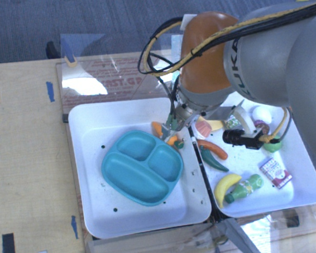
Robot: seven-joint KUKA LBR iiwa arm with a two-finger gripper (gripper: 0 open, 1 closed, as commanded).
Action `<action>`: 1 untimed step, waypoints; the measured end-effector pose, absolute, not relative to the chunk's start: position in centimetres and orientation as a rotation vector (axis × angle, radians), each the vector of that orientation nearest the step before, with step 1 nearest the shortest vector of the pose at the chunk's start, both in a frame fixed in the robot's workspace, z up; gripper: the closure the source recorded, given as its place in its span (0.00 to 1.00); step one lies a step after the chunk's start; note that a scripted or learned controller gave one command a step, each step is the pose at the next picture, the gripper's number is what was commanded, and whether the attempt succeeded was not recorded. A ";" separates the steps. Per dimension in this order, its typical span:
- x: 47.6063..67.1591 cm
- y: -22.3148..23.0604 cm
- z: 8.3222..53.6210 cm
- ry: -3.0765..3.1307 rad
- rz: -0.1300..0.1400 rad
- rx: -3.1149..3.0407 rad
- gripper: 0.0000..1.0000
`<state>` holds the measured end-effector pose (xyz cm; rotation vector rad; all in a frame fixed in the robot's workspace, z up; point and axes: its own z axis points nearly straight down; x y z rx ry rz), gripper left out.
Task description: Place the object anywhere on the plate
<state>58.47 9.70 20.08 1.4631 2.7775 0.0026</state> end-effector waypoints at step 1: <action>58.4 9.7 20.1 2.778 0.002 1.463 0.00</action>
